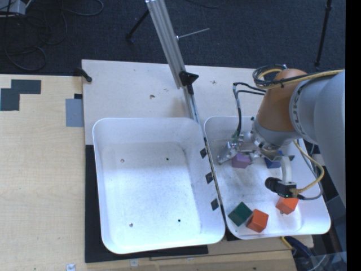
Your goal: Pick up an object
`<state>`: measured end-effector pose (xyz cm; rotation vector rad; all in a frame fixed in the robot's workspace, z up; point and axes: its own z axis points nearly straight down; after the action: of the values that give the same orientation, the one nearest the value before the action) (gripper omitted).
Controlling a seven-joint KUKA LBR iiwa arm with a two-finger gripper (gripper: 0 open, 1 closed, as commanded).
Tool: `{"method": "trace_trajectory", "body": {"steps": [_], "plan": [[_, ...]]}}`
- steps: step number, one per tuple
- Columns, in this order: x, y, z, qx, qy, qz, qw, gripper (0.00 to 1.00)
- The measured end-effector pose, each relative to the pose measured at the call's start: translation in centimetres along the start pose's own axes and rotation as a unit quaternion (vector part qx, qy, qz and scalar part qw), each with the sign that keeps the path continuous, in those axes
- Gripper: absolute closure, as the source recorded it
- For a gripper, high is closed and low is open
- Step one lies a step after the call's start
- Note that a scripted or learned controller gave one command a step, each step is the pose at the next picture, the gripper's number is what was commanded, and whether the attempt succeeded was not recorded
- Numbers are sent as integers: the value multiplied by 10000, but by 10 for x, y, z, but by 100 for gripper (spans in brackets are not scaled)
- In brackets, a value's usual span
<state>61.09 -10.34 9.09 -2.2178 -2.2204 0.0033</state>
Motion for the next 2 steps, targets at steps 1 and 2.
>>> {"method": "trace_trajectory", "body": {"steps": [1,2], "plan": [[-3,0,-9,-1,2,33,10000,100],[85,54,-105,-59,2,-30,10000,100]]}}
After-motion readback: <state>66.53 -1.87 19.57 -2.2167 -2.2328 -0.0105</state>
